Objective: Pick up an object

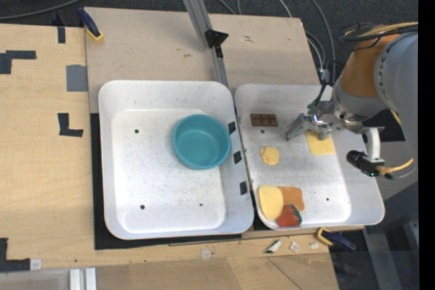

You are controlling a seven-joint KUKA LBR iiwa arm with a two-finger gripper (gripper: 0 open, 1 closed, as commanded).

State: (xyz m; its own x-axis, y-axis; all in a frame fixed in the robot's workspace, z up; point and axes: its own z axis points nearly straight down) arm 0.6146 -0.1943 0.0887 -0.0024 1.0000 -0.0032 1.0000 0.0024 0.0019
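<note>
- Claw (306,128) sat over right bin (353,214), beside yellow slice (321,145); finger state: couldn't tell.
- Step: approach, nothing visibly held.
- Next: likely descend onto slice.

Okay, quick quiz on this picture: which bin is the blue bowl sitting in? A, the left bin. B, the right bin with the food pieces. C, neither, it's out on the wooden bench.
A: the blue bowl sits inside the left bin, while the right bin bears the small food pieces.
</note>
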